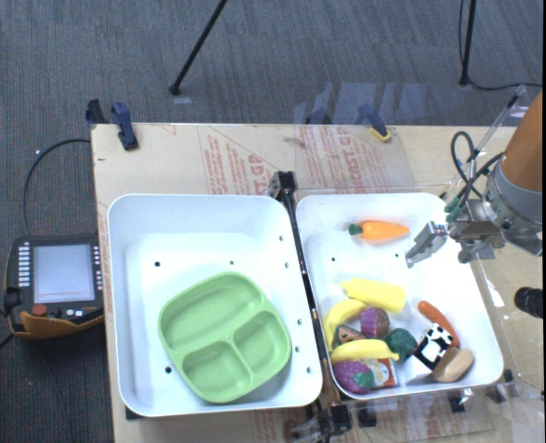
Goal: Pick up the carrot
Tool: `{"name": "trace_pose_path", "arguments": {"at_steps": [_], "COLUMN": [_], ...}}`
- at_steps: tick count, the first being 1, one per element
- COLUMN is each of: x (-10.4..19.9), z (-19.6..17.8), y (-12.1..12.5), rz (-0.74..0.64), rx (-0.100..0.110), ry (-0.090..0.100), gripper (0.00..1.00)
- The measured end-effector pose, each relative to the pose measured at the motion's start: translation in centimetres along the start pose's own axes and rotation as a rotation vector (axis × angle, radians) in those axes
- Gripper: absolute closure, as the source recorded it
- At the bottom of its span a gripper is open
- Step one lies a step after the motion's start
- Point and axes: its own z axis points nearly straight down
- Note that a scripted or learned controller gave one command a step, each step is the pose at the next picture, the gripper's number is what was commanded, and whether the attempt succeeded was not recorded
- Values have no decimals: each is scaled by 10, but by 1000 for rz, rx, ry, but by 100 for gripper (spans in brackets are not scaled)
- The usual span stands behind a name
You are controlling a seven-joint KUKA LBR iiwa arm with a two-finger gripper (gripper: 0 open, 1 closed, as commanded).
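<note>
- Grey carpet surrounds the bench [347,155], and we see tripod legs standing on it behind, while a teach pendant [56,284] lies on the floor beside the left bin [130,220].
- We find the carrot [382,232] lying flat on the bare floor of the right bin [314,212], toward its far end, orange body to the right and green top to the left, well apart from the other toys.
- Our gripper [430,243] hangs just right of the carrot, and we cannot tell whether it is above the bin floor or near it; nothing sits between its fingers, and they look spread apart, though the view is small.
- We judge the pick not yet done: the carrot is untouched, so approach, closing and lifting all remain.
- Near us in the right bin, we see a heap of toy food: bananas [370,295], a purple piece [374,321], a red sausage shape [436,319] and others.
- In the left bin we see a green divided plate [225,336].
- Red printing runs across the bench surface, turned away from us; we cannot read it reliably, and no brand is legible elsewhere.
</note>
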Motion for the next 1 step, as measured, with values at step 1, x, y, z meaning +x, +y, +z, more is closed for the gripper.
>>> {"name": "trace_pose_path", "arguments": {"at_steps": [1], "x": [-55], "z": [26], "y": [88], "rz": [-107], "rx": [2], "ry": [-1], "gripper": [0]}}
